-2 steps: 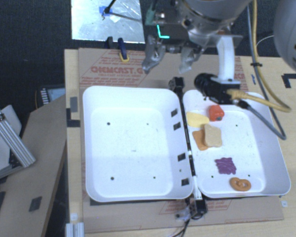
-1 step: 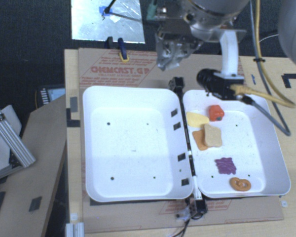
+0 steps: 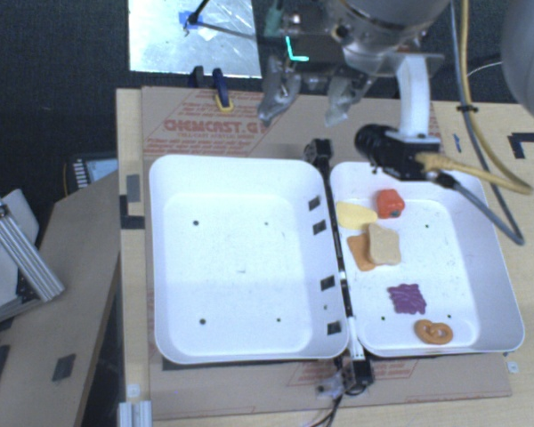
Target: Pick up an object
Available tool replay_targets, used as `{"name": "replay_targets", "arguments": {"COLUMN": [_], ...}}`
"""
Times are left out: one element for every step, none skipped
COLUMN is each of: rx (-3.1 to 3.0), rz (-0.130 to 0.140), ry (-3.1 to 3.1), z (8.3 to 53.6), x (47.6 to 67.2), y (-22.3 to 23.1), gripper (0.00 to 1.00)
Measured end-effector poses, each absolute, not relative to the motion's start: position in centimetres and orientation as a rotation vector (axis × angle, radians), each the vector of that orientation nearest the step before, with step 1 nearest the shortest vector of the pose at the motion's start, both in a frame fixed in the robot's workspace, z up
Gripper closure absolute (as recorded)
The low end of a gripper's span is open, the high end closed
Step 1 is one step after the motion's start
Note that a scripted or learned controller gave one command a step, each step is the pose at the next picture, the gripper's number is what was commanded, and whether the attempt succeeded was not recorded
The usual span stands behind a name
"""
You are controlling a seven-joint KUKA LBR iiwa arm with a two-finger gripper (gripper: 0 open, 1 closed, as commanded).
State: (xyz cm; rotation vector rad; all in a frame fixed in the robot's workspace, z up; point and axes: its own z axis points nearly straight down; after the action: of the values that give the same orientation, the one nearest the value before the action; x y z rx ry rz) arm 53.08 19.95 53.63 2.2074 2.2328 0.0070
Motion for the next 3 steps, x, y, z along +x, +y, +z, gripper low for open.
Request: {"name": "replay_targets", "arguments": {"rx": [2.203, 2.202, 2.197], "rz": [0.012, 0.01, 0.015], "ry": [2.236, 2.238, 2.241], "z": [54.8, 54.7, 55.9], "x": [53.1, 53.1, 53.1], "y": [20.0, 20.0, 20.0], "gripper": [1.0, 0.0, 1.0]}}
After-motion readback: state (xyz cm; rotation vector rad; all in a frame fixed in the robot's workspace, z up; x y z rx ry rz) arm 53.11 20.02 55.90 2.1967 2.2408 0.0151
